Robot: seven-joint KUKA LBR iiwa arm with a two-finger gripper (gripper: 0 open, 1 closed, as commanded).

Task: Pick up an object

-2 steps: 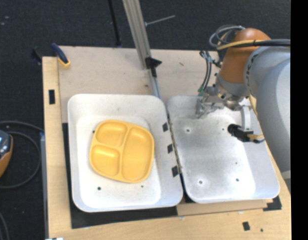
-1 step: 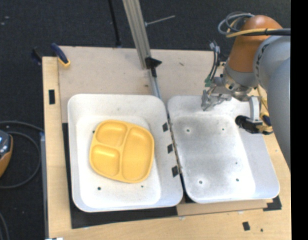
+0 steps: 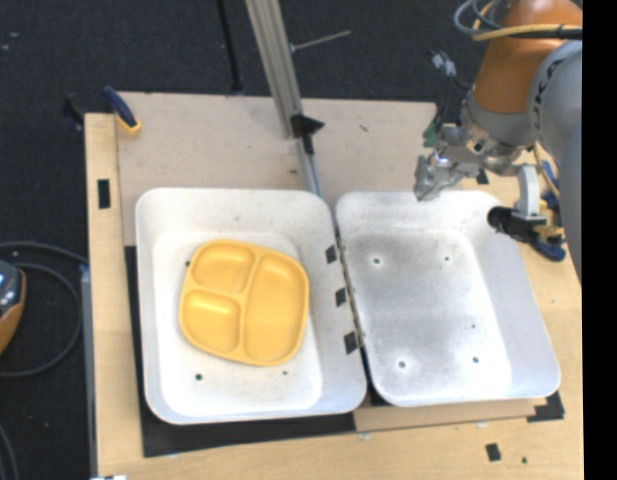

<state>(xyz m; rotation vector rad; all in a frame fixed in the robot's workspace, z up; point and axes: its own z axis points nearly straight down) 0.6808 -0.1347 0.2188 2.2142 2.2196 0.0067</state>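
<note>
A yellow plastic plate [image 3: 245, 302] with three moulded compartments was seen lying flat in the left shallow white bin [image 3: 163, 388], taken here as the landmark, a little left of that bin's middle. Touching the landmark bin along its right rim, a second shallow white bin [image 3: 508, 363], grey-scuffed across its floor, was set. Beyond that second bin's far rim, well right of the landmark, the grey two-finger gripper [image 3: 430, 183] was found hanging under the orange band [image 3: 518, 58]; nothing was seen held in it, and how far it was spread could not be told
</note>
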